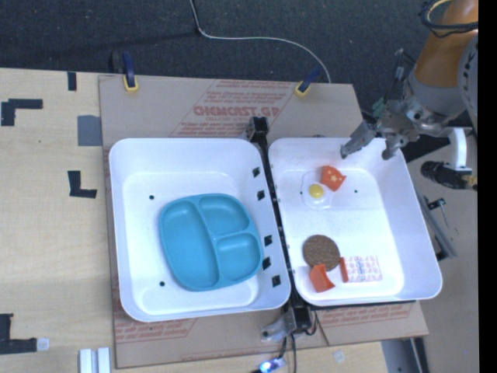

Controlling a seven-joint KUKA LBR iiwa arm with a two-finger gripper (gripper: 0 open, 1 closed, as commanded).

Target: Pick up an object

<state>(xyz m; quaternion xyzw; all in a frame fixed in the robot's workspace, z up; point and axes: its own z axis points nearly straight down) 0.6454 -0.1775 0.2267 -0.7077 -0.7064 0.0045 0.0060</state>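
The right bin (404, 200) holds a small orange-red block (332, 178), a fried-egg toy (316, 192), a round brown cookie (320, 250), an orange wedge (321, 277) and a white card with red print (362, 269). My gripper (371, 147) hangs above the bin's far right corner, fingers spread open with nothing between them. It is up and to the right of the orange-red block, apart from it.
The left bin (132, 208) holds a blue divided plate (210, 240). A black clip divider (264, 200) joins the two bins. A cable (256, 41) runs over the dark floor behind the bench. Blue clamps (128, 74) hold the cardboard's back edge.
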